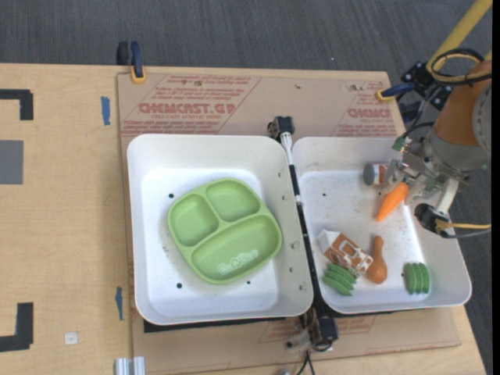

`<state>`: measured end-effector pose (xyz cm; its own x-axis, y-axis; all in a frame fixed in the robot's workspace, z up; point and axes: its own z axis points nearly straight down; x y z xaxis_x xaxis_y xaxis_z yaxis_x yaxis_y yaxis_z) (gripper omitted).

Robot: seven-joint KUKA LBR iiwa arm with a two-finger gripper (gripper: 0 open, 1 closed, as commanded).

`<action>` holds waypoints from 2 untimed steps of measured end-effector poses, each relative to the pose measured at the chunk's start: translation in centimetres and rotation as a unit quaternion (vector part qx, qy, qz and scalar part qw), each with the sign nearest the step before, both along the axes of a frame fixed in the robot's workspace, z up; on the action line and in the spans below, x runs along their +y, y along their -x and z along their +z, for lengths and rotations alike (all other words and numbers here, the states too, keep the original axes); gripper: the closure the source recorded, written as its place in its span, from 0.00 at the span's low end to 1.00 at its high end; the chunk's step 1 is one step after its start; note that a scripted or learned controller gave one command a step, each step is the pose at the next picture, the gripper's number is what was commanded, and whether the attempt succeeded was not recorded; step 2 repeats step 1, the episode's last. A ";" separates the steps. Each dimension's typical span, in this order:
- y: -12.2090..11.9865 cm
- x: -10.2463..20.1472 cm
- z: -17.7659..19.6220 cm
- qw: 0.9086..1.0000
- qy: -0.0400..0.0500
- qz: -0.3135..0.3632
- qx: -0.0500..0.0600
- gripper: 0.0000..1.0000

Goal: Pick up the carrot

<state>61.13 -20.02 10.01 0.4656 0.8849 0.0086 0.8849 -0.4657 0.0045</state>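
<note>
The orange carrot (pixel 390 201) is in the right bin (pixel 445 299), near its upper right, slanting down to the left. Its upper end sits between the fingers of my gripper (pixel 404 183), which reaches in over the bin's right rim. The fingers are closed on that end. The rest of the carrot hangs free below the gripper, over the white bin floor.
A small grey and red item (pixel 374 174) lies just left of the gripper. Lower in the right bin are a brown drumstick-shaped toy (pixel 377 261), a waffle-like piece (pixel 346 252), and two green toys (pixel 339 279) (pixel 416 278). The left bin (pixel 148 209) holds a green divided plate (pixel 225 229).
</note>
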 end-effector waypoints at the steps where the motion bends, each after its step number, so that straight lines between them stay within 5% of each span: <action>1: -3.7 7.3 11.0 0.991 0.002 -0.131 0.005 1.00; 2: -3.7 7.3 11.0 0.991 0.002 -0.131 0.005 1.00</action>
